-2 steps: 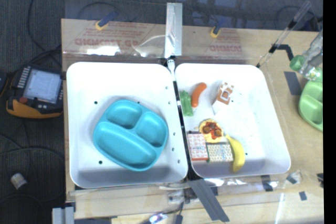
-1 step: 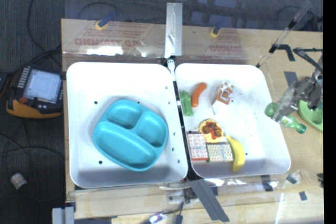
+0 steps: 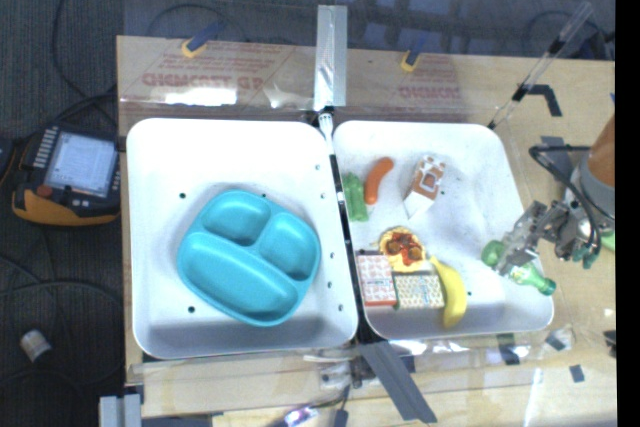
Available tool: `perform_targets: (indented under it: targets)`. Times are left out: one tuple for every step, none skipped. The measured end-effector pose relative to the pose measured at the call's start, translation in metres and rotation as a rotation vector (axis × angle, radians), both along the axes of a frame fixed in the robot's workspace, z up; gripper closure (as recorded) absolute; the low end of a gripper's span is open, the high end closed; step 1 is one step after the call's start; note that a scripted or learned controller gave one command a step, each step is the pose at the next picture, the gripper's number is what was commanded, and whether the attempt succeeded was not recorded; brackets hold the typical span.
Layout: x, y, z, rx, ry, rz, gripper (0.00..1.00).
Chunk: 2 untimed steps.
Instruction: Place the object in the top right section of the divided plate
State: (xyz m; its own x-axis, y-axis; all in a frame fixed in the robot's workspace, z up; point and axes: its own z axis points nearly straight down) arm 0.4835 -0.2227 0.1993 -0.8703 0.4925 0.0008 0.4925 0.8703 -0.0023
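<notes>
My gripper [image 3: 522,250] is down at the right edge of the right bin [image 3: 470,140], right over a green bottle [image 3: 520,270] that lies tilted against the bin's right wall. Whether I have hold of that bottle, I cannot tell from up here; the metal parts and the bottle overlap.

Over in the left bin [image 3: 160,155] sits the blue divided plate [image 3: 250,255], turned at an angle, all three sections bare.

Elsewhere in my bin: an orange sausage [image 3: 378,179] near the top, a small green piece [image 3: 353,196] just beside it against the dividing wall, a little milk carton [image 3: 426,182] to its right, a pizza slice [image 3: 403,246] lower down, two square patterned blocks [image 3: 398,288] side by side below that, and a banana [image 3: 451,292] touching their right side.
</notes>
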Motion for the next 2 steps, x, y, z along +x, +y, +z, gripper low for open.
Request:
perform_targets:
  targets:
    - [0.002, 0.0, 0.144, 0.002, -0.005, 0.041, 1.0]
    - [0.053, 0.001, 0.236, 0.002, -0.006, 0.049, 1.0]
